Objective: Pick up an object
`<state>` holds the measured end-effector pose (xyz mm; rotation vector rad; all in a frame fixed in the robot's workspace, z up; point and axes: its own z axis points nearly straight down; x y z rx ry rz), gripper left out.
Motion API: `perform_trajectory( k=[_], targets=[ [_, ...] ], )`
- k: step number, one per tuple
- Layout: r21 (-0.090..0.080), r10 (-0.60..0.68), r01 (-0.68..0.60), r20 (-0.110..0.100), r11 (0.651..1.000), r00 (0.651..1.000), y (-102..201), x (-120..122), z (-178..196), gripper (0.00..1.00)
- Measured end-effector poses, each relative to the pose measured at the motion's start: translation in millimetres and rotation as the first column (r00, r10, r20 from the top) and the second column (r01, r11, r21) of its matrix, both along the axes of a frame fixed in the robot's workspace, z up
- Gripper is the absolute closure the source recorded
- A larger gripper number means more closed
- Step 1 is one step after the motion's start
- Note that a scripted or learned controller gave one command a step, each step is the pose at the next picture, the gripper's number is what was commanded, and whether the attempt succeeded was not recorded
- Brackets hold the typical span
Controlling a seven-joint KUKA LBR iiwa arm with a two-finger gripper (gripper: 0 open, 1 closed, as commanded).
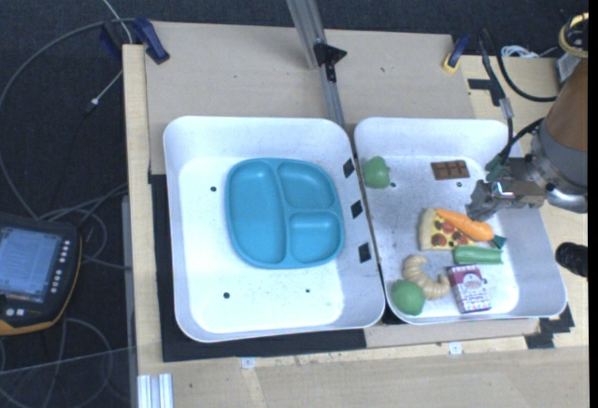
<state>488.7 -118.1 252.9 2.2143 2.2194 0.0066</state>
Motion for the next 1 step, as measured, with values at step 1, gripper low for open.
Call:
perform_trajectory(
  k=[1],
  targets=[
    [0.005, 0.004, -0.004, -0.010, 1.000, 1.000, 54.2, 13.3, -14.8, 1.00]
  ],
)
